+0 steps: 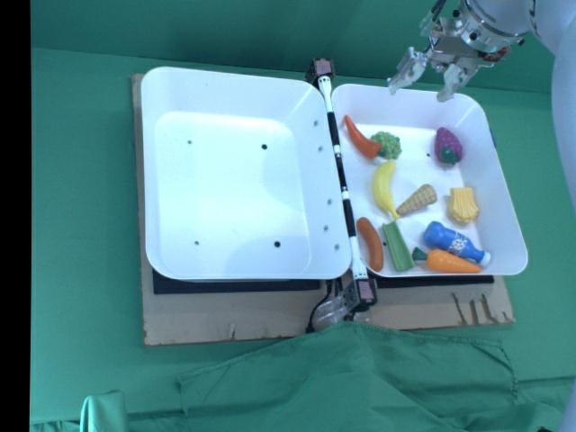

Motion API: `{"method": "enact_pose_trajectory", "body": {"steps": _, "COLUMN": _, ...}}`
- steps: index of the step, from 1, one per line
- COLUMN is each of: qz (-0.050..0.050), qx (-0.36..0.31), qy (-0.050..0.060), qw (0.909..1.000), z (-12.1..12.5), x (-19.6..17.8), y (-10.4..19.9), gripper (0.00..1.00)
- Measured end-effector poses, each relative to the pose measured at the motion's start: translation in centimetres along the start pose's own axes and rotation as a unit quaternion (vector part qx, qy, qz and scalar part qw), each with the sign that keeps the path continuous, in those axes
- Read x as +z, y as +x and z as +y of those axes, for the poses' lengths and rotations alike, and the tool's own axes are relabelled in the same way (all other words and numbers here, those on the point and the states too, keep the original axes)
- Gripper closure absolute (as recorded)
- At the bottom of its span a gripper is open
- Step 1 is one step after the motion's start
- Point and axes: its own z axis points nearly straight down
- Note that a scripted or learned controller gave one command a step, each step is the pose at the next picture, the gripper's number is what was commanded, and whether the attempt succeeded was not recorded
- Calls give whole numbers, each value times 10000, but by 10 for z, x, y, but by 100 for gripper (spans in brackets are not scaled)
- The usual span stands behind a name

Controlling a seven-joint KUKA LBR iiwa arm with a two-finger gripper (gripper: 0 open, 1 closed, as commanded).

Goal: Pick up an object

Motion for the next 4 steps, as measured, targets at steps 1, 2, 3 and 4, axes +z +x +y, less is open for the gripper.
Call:
{"method": "enact_pose_trajectory", "body": {"steps": 1, "qz": 0, "qx": 0, "qy": 0, "qw": 10000, "z": 0, "x": 0, "y": 0, "gripper": 0}}
{"method": "enact_pose_trajectory", "body": {"steps": 2, "qz": -5, "qx": 4, "qy": 20, "qw": 10000, "z": -7, "x": 58, "y": -2, "gripper": 0}}
{"method": "enact_pose_trajectory", "body": {"steps": 3, "qz": -7, "qx": 3, "qy": 15, "qw": 10000, "z": -3, "x": 98, "y": -7, "gripper": 0}}
{"method": "enact_pose_trajectory", "body": {"steps": 4, "qz": -6, "qx": 2, "qy": -22, "qw": 10000, "z": -1, "x": 141, "y": -8, "gripper": 0}}
